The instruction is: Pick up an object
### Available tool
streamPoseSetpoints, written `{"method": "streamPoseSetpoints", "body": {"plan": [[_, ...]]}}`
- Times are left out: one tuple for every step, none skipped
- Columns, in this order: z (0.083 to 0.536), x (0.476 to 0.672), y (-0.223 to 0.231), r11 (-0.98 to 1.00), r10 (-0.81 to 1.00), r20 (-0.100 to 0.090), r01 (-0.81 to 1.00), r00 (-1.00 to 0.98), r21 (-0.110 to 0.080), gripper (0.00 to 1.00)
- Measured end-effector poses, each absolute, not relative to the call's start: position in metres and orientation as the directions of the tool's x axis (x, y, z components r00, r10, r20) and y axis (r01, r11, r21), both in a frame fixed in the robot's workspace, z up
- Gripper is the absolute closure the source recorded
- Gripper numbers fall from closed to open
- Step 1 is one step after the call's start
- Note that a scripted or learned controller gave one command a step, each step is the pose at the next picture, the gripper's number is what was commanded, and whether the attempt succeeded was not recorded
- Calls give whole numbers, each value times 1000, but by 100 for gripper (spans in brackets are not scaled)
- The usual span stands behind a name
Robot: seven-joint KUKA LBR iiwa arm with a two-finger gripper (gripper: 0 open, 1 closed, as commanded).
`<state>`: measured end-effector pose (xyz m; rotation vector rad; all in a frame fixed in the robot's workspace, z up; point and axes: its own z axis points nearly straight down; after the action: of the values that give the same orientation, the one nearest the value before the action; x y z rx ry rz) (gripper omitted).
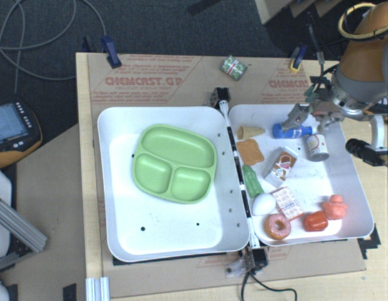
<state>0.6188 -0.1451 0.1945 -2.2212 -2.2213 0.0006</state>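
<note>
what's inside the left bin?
One thing: a green three-compartment plate, lying flat toward the back of the left bin. Its compartments hold nothing. A few small dark specks dot the bin floor in front. Whatever lies under the plate is covered.

The bench (150, 80) bears two white bins (118, 231) and a small green packet (233, 67).
</note>
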Motion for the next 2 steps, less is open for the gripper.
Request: {"method": "streamPoseSetpoints", "body": {"plan": [[95,662,-152,0,1000,-1,1000,0,1,0],[85,667,-175,0,1000,-2,1000,0,2,0]]}}
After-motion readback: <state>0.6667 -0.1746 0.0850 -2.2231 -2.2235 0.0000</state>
